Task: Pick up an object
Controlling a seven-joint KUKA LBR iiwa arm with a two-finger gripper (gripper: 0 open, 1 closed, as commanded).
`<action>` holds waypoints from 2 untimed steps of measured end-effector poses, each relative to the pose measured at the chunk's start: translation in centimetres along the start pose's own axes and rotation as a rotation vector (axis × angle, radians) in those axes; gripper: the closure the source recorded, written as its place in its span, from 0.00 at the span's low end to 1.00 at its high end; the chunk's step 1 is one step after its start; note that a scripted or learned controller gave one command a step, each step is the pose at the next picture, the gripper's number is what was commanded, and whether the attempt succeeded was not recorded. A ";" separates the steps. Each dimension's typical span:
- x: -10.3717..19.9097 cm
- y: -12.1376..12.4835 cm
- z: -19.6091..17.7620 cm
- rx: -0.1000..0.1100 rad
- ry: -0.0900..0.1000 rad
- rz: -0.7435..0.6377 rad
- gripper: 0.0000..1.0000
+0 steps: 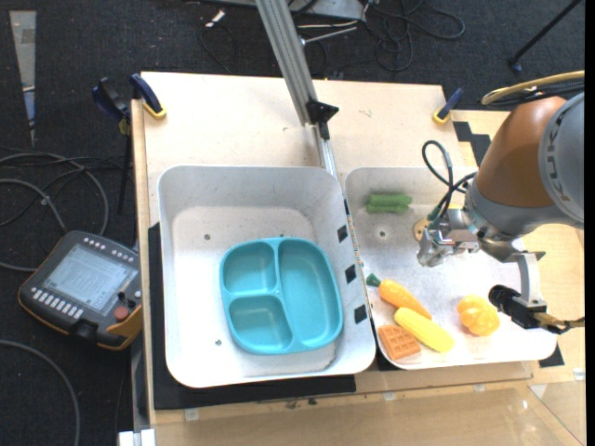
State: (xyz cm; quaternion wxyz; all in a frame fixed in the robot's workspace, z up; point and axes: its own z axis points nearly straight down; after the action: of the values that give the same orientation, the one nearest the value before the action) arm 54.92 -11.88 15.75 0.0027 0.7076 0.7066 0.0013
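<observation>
Along the lower right of the frame, in the right bin (pixel 548 347), lay a waffle piece (pixel 400 343), a yellow corn cob (pixel 424 330), a carrot (pixel 403 296) and a yellow lemon (pixel 479 315). Above them, mid-right, the gripper (pixel 430 249) hung over bare bin floor, with nothing seen in it; its opening could not be told. Farther up lay a green pod (pixel 388 203). This looked like the approach step: next it needed to settle over one object and descend.
</observation>
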 end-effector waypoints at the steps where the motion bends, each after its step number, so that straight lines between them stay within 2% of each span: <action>1: -1.0 -0.3 -5.7 -0.001 0.000 -0.001 1.00; 2: -0.9 -0.2 -4.7 0.006 0.001 -0.002 1.00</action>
State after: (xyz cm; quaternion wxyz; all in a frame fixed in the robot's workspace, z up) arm 54.66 -12.81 20.49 0.0003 0.7070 0.7072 -0.0006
